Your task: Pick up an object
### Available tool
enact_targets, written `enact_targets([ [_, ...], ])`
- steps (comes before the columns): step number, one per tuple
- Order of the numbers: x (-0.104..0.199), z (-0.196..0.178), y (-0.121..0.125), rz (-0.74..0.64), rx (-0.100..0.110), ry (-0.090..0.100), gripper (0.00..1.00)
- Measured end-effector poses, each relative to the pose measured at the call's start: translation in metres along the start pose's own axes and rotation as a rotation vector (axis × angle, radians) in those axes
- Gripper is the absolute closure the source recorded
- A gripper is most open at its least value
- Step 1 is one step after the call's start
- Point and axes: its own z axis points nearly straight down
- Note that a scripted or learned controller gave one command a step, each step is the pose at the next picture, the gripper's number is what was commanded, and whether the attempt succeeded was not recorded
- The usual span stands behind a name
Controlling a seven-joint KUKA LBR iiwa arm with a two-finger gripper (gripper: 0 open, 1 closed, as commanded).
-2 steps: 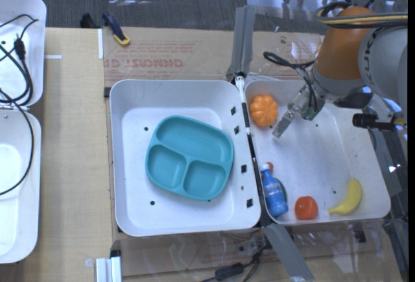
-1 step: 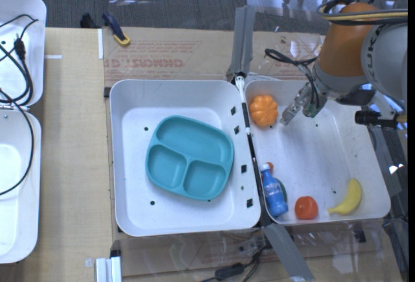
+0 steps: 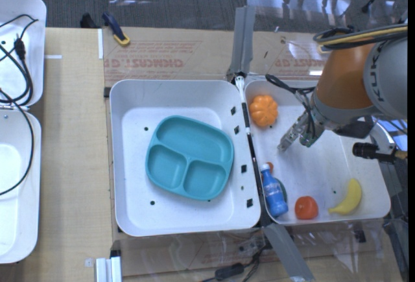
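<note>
the gripper [image 3: 293,139] hangs low in the right bin [image 3: 382,209], fingers seemingly a little apart and gripping nothing; the orange pumpkin [image 3: 264,110] sits just beside it, likeliest target; bottle [image 3: 273,192], tomato [image 3: 306,207] and banana [image 3: 347,198] line the near wall.

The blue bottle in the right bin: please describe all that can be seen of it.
The bottle is small, blue and clear-looking, probably plastic, with a white neck and an orange-red cap. It lies on its side on the floor of the right bin, close along the left wall, cap pointing away from the front edge. A tomato lies just to its right. Nothing grips it.
</note>
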Motion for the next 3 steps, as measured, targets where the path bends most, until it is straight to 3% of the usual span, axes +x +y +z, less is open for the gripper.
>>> enact_targets([
  [1,0.0,0.0,0.0,0.001,0.0,0.0,0.0],
  [2,-0.029,0.0,-0.088,0.145,0.0,0.0,0.0],
  [3,-0.03,-0.009,-0.088,0.147,-0.002,-0.002,1.0],
])
